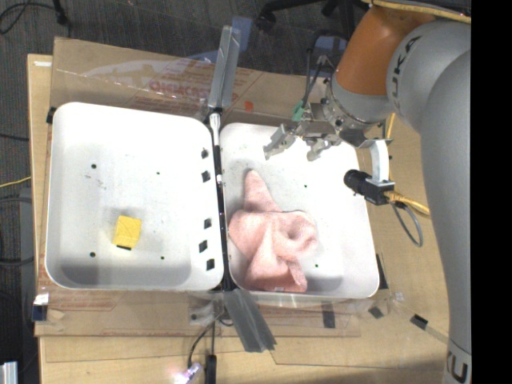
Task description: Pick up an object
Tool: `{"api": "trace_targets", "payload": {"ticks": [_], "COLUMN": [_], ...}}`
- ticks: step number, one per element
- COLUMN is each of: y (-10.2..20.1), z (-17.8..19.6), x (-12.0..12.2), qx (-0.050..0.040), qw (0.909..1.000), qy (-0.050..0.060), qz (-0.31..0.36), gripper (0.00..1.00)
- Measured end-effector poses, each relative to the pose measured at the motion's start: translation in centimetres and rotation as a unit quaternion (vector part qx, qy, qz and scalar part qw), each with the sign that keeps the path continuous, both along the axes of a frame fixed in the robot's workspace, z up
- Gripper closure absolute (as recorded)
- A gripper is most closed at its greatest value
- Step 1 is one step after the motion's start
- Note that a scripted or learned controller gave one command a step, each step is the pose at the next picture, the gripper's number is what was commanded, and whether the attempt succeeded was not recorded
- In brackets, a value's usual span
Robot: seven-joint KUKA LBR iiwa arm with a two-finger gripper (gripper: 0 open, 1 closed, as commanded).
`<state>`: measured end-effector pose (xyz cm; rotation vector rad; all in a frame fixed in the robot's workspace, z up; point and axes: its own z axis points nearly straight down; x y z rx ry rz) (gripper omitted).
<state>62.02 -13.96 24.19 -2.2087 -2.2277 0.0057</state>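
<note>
bench (pixel 40 174): cardboard sheet (pixel 144 74); left bin (pixel 120 126); right bin (pixel 360 246)

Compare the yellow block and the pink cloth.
The small yellow foam block is compact and boxy; the pink crumpled cloth is much larger, soft and bunched. The block lies in the left bin, the cloth in the right bin. Both lie loose, clear of the end effector.

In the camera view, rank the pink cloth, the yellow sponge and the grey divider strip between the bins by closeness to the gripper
1. pink cloth, right bin, just below the gripper.
2. grey divider strip, left of it.
3. yellow sponge, left bin, far side.
</note>
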Motion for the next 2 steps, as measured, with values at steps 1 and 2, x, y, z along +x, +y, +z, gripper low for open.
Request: {"api": "trace_targets", "payload": {"ticks": [1,2], "y": [1.6,0.8], "z": [-13.3,-14.9], "x": [1.2,3.7], "qx": [-0.0003,-0.0003], "qw": [0.9996,0.9928], "qy": [0.0,-0.003], "qz": [0.03,0.12], "gripper": [0.0,0.0]}}
